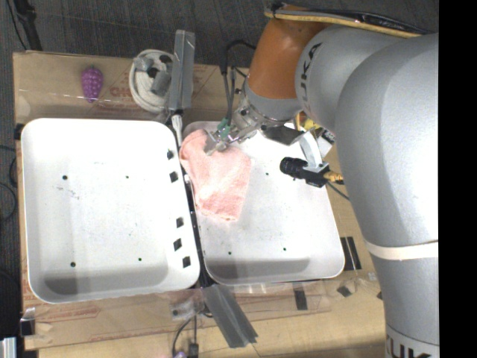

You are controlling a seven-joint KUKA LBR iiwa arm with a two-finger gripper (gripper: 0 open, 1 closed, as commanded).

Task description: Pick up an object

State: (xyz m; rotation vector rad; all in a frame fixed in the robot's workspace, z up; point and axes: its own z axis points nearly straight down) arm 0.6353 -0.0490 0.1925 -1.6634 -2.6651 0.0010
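Pink cloth (217, 179) (right bin (313, 230)) beneath jaws (218, 139).

A pale pink cloth (218, 179), rumpled and folded over itself, lies in the right bin's (298, 237) far left corner, hard against the wall it shares with the left bin.

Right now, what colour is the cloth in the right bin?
Pink, a soft salmon shade. The cloth shows best in the camera view, lying at the right bin's left side.
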